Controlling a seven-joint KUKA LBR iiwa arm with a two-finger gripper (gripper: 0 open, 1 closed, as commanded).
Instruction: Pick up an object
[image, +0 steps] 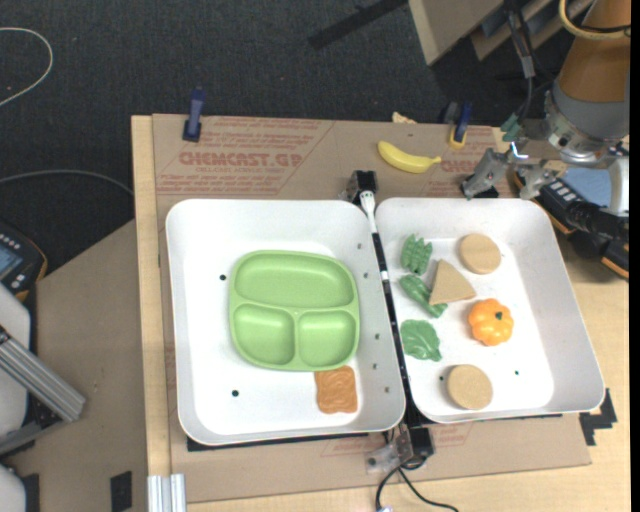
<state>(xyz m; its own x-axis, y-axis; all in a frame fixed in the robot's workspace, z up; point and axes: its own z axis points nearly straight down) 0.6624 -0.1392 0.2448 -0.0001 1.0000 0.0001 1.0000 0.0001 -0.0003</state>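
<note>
Arm: grey metal with an orange band, reaching in at the upper right corner, above the far edge of the right bin.
Pincer: two dark metal fingers spread apart with nothing between them, hanging over the cardboard just beyond the right bin's far rim.
Left bin: shallow, smooth white plastic with rounded corners.
Green tray: glossy pale green plastic, three moulded compartments, lying flat in the middle of the left bin.
Orange piece: flat, ridged, roughly rectangular, just beside the tray's near edge.
Right bin contents: a round tan disc at the far side; a tan wedge with a sharp point, touching leafy dark green pieces; another crinkled green leaf nearer; a small shiny orange pumpkin with ribbed sides; a second tan disc at the near side.
Banana: smooth yellow, curved, lying on the cardboard outside the bins, left of the pincer.
Tabletop: brown cardboard sheet with red printed lettering, held by blue clamps at the far edge.
</note>
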